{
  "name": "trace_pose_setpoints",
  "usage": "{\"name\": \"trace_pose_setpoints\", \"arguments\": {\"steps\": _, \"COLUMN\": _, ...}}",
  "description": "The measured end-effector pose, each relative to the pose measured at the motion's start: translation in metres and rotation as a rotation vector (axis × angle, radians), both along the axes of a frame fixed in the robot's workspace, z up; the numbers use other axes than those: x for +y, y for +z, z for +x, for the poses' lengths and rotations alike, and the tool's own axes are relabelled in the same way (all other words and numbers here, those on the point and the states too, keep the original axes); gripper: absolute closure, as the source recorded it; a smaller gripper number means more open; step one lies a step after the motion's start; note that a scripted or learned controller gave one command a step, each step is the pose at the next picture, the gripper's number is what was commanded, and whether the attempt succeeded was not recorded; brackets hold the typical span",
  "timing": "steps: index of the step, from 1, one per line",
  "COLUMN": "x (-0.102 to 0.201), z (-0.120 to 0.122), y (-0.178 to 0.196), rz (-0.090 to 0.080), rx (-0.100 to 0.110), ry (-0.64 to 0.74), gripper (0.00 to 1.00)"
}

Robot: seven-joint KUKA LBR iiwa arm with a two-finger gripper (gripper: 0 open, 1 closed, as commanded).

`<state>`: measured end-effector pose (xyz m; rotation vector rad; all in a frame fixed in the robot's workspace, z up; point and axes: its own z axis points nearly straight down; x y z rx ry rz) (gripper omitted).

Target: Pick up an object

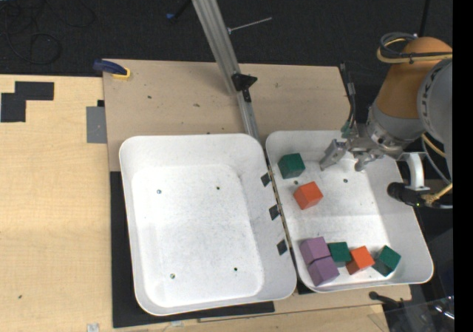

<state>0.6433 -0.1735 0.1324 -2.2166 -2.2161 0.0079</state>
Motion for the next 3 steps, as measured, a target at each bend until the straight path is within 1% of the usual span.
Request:
{"name": "trace_pose_setpoints", "arguments": {"steps": 1, "x": 0.001, "z": 0.0, "y": -0.044, "rz": -0.001, "rx": -0.005, "ry": 0.0, "gripper": 0.0}}
{"name": "trace_pose_setpoints", "arguments": {"steps": 2, "x": 0.001, "z": 0.0, "y": -0.032, "rz": -0.001, "rx": -0.007, "ry": 0.0, "gripper": 1.0}}
{"name": "trace_pose_setpoints", "arguments": {"steps": 3, "x": -0.001, "z": 0.0, "y": 0.032, "rz": -0.003, "rx": -0.013, "ry": -0.002, "gripper": 1.0}}
